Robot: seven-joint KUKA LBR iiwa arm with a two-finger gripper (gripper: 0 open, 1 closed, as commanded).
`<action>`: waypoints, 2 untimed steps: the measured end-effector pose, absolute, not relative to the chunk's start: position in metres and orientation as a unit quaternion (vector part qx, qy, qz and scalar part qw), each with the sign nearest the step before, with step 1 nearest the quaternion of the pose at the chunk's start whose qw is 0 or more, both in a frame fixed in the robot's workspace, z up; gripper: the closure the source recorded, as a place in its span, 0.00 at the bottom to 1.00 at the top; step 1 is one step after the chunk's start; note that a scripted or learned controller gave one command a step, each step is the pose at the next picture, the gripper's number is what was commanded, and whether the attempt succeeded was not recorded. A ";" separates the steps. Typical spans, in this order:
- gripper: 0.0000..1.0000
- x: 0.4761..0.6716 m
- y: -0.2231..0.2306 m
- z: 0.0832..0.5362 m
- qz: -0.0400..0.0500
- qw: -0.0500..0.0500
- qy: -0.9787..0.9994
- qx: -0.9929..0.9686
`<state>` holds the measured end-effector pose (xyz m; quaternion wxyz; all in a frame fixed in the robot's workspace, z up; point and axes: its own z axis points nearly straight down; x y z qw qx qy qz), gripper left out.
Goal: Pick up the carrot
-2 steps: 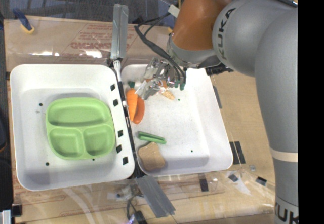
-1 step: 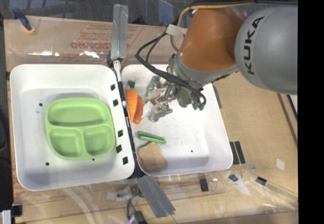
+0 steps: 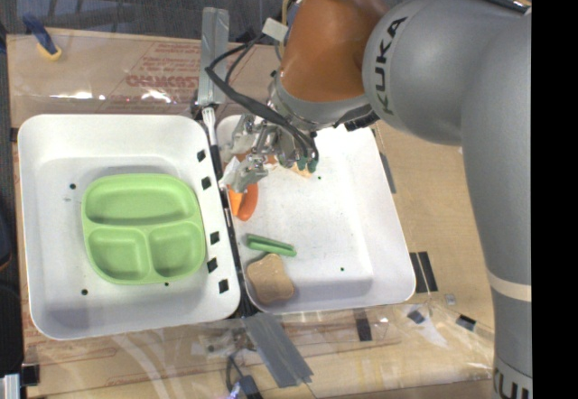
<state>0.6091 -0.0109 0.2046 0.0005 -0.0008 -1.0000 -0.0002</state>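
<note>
The carrot (image 3: 243, 199) lay in the right-hand bin (image 3: 361, 235), hard against that bin's left wall and roughly midway along it, its orange body pointing toward the bin's near edge. The end effector (image 3: 256, 162) hung directly over the carrot's upper end, with metal linkage and cables crowding the spot. From this slanted view I could not tell how far apart its fingers stood, nor whether they had closed on anything; the carrot appeared to rest on the bin floor rather than between them.

Nearer the bin's front-left corner lay a green bean pod (image 3: 271, 245), and just beyond it, in the corner itself, a tan slice of bread (image 3: 269, 280). The left-hand bin (image 3: 45, 171) carried a green divided plate (image 3: 142, 227) near its middle.

Judged by its look, the carrot was probably a toy: light, stiff, and smooth enough to slip from a shallow pinch. Its taper would tend to squeeze it out of the fingers if taken near the thin tip, so the thick middle, gripped across the width, seemed the best hold. The wall beside it left little room for a finger on that side, which could make the approach awkward.
</note>
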 end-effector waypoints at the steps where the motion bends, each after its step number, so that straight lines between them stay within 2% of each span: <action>1: 1.00 0.571 0.043 0.191 0.000 0.002 -0.977 -0.213; 2: 1.00 0.508 0.143 0.110 -0.006 -0.010 -0.952 -0.307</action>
